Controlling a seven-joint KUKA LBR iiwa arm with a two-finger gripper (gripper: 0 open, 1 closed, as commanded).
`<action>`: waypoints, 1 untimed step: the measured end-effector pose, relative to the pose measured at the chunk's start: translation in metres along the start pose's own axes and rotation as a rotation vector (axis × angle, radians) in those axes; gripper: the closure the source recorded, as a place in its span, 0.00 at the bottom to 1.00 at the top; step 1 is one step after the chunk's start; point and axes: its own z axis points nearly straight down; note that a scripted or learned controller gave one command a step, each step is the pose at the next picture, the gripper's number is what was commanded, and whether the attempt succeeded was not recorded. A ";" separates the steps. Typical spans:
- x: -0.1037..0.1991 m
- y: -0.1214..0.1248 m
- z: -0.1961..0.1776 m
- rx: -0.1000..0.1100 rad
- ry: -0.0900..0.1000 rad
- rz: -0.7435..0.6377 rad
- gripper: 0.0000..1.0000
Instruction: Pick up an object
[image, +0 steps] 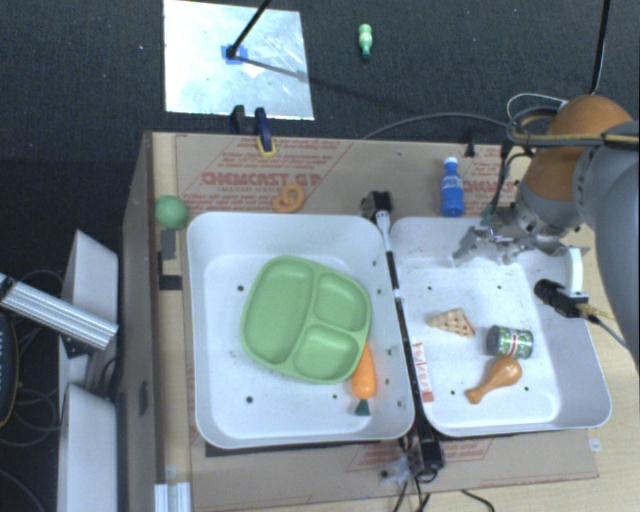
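Here you see the gripper over the upper part of the right bin, fingers spread wide, holding nothing. The chicken drumstick lies at lower right, its long axis diagonal, thin end pointing lower left, beside the can.

My grey arm reaching in from the right, orange band above my wrist at the upper right, my gripper low and angled left, metal fingers spread, nothing between them
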 end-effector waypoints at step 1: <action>-0.007 0.000 0.000 0.000 0.000 0.000 0.00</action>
